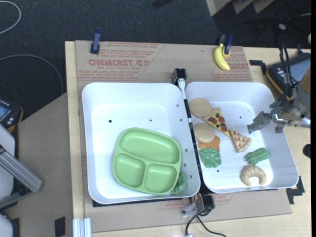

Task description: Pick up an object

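Two shallow white bins side by side on the surface (123, 63): left bin (98, 107), right bin (252, 95).

Left bin, 2 items: one green divided tray (147, 160) with three compartments, lying flat toward the near side; one small green piece (180, 181) at the tray's near right corner, partly hidden.

Right bin, 7 toy food items: one round tan bun (200, 107) at the far left; two pizza slices, one (218, 121) just beside the bun, the other (240, 141) toward the middle; one burger (205, 134) on the left side; one lettuce leaf (210, 157) just below the burger; one green bean cluster (257, 156); one croissant (253, 175) at the near edge.

Outside the bins: one yellow banana (221, 58) on the surface beyond the right bin; two blue clamps, one (96, 41) far left, one (227, 43) by the banana.

One claw (261, 121) over the right bin's right side, apart from every food item; spread of the claw cannot be told
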Robot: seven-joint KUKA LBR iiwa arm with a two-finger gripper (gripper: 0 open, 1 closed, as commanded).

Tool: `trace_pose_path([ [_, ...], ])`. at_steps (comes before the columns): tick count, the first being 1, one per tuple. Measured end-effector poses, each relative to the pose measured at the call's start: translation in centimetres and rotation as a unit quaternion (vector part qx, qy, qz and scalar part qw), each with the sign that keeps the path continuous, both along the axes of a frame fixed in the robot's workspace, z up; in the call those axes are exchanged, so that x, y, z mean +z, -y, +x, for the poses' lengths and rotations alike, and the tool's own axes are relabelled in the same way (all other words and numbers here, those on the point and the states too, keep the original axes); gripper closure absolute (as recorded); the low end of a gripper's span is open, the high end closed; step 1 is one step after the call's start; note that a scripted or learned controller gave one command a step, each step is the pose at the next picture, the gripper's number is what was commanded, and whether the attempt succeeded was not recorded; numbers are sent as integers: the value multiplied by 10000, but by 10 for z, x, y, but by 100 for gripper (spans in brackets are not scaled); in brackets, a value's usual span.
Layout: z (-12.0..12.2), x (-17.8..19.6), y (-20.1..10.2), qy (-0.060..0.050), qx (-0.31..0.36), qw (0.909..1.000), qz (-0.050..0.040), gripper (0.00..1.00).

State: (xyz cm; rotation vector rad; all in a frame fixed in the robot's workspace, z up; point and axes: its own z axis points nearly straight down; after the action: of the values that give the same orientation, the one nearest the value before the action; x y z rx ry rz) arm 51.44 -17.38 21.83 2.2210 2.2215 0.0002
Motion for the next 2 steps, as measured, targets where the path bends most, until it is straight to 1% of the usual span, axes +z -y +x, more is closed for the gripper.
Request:
trace_pose_path([
  [1, -37, -138, 21, -20, -23, 10000, -4, 0],
  [2, 44, -133, 37, -22, 56, 9999, 129, 0],
])
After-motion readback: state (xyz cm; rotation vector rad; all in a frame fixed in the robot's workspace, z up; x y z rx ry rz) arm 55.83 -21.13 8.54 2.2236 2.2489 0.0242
